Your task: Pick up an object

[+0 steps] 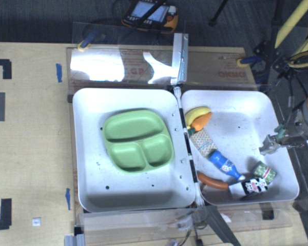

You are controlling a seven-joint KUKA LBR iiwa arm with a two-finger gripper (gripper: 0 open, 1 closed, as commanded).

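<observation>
The right bin (236, 100) holds several small objects. A yellow banana (196, 113) and an orange carrot (201, 121) lie at its upper left. Below them a patterned packet (204, 142) and a blue bottle (224, 164) run diagonally towards the front. An orange sausage (213, 181) lies along the front wall, beside a black-and-white carton (251, 187). A small green can (265, 172) sits just above the carton. My gripper (272, 144) hangs at the bin's right side, above and slightly right of the green can, holding nothing I can see.
The left bin (90, 137) holds a green divided plate (138, 139). A metal divider (180, 60) and clear sheet stand behind the bins. Cables and stands crowd the right edge by the arm. The right bin's middle is bare white floor.
</observation>
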